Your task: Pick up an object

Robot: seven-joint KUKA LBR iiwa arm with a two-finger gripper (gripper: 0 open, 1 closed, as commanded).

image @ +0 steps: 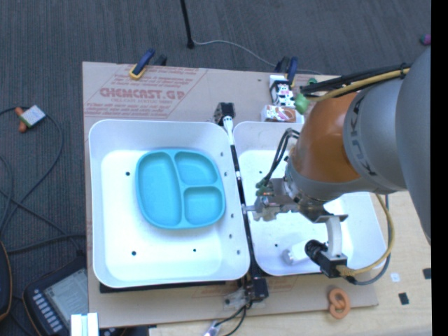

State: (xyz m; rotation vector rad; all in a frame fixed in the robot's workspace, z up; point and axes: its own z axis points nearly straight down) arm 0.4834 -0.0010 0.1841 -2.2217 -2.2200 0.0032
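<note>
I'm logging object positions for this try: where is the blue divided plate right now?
The blue divided plate lies flat in the left bin, roughly centred, left of the divider between the two bins; the arm works over the right bin.

Robotics lab: carpeted floor (pixel 70 26), loose cables (pixel 28 187), cardboard-topped bench (pixel 154 93), white bins (pixel 168 257).

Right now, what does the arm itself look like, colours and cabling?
The grey, rounded KUKA arm carries a broad orange band above the wrist. Black cables loop beside the band, and yellow-and-black cabling runs along its top. The metal gripper assembly is grey and silver.
</note>
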